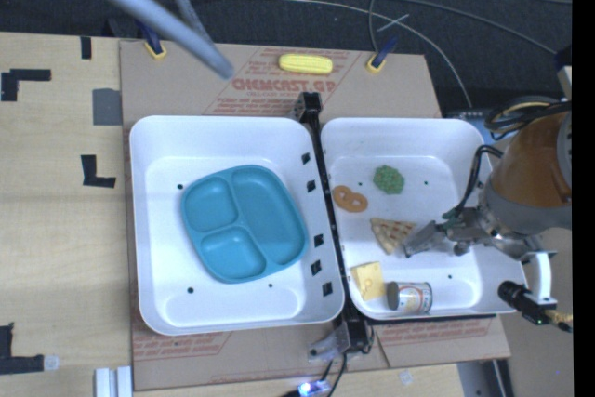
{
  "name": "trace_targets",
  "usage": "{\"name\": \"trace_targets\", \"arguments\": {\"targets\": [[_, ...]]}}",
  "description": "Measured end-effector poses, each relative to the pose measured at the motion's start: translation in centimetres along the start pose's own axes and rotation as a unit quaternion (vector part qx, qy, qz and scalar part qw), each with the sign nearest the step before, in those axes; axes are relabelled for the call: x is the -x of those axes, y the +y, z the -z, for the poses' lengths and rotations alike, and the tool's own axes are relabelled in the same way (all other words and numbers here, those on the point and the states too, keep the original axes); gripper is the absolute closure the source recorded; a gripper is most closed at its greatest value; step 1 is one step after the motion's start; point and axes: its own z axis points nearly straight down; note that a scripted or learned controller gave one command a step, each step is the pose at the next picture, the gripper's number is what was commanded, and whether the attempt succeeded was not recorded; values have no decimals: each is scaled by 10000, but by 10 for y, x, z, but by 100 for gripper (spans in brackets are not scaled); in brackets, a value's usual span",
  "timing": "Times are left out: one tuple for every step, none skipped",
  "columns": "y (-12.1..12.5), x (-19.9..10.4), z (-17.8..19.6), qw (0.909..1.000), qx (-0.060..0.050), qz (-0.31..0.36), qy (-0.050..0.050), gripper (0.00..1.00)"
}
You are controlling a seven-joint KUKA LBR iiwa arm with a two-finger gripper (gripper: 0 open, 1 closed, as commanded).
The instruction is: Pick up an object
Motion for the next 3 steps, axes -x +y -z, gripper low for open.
{"name": "trace_targets", "arguments": {"targets": [[1, 0, -21, 10000, 44, 4, -21, 0], [1, 1, -10, 10000, 60, 0, -31, 100], [10, 6, 40, 10000, 59, 6, -20, 100]]}}
